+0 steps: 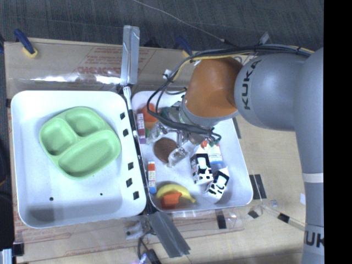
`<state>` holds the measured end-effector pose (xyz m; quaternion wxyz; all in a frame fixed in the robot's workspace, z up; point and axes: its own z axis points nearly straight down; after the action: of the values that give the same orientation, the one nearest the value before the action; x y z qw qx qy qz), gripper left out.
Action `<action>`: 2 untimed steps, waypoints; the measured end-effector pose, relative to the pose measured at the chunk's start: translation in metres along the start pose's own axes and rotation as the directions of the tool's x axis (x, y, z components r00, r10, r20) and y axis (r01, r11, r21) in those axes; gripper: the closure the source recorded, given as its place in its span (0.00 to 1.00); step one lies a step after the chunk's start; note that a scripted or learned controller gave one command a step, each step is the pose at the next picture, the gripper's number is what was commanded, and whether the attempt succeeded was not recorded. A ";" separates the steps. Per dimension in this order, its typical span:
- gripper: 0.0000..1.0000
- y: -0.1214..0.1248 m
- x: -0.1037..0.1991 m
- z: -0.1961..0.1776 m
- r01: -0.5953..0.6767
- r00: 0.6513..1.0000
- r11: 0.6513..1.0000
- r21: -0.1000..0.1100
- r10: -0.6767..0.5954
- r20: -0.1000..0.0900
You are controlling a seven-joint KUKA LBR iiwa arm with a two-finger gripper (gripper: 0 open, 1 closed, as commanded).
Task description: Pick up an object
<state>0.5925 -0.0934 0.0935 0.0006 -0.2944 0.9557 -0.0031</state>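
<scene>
From my remote seat I look down at a slant on a table (66, 59) carrying two shallow white bins side by side. The left bin (22, 147) fills the left half of the frame and holds a pale green divided plate (80, 142) with three compartments, lying flat toward the bin's upper middle. The right bin (239, 169) sits in the centre of the frame and holds a cluster of small things. A round brown object (163, 149) lies near its middle. Just right of that are two black-and-white patterned items (209, 176), one beside the other, angled toward the lower right. A yellow banana (176, 191) lies along the bin's lower edge, with a small orange-red piece (170, 201) touching it from below. A slim bottle or tube (152, 176) lies against the bin's left wall. The grey arm (280, 92) reaches in from the right, its orange band (212, 89) above the upper part of this bin. The gripper (177, 147) hangs low over the bin, just beside the brown object. I cannot tell how wide the gripper stands or whether it grasps anything.
</scene>
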 end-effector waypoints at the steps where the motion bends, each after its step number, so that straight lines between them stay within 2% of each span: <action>1: 0.00 0.000 -0.001 0.000 -0.089 0.996 0.996 -0.004 0.089 0.002; 2: 1.00 0.000 -0.003 -0.011 -0.085 0.996 0.996 -0.003 0.085 0.006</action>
<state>0.5952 -0.0915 0.1042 0.0033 -0.2537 0.9673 -0.0010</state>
